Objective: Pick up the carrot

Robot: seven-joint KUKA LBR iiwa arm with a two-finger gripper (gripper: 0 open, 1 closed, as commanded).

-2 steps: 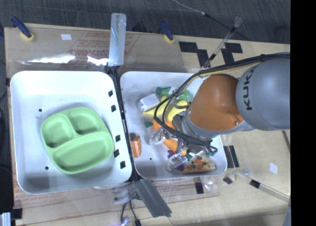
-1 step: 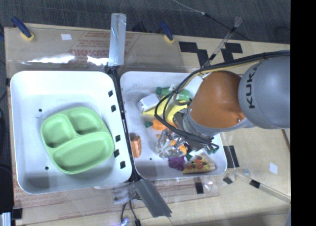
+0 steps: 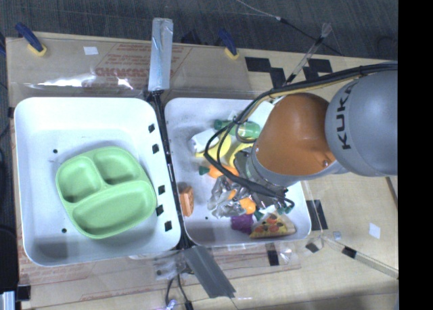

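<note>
From the camera above the bench, my arm [image 3: 352, 126] comes in from the right and bends down over the right bin [image 3: 177, 116]. The big grey joint sits at the right, smooth and rounded, with black lettering on its side; below it my orange band bulges like a glossy dome, and under that a short grey metal collar leads to my pincer [image 3: 233, 193]. Black cables loop from the wrist across the bin's upper part. My pincer is down among the toys in the lower middle of that bin — whether it is spread or pressed together I cannot tell, since the wrist and the clutter cover it.

The carrot [image 3: 186, 201] lies to the left of my pincer, near the bin's left wall: a small orange stub, matte, set roughly upright in the picture, apart from my pincer and not between my tips.

Close under my wrist sits a heap of small plastic pieces: a purple lump [image 3: 241, 223], a pizza slice [image 3: 273, 225] with coloured dots on a tan wedge, a yellow curved piece [image 3: 233, 154] and a green round thing [image 3: 248, 128] higher up.

The left bin [image 3: 27, 166] is shallow, white, with rounded corners. In it rests a light green plate [image 3: 105, 190] — smooth plastic, three compartments, turned slightly askew.
</note>
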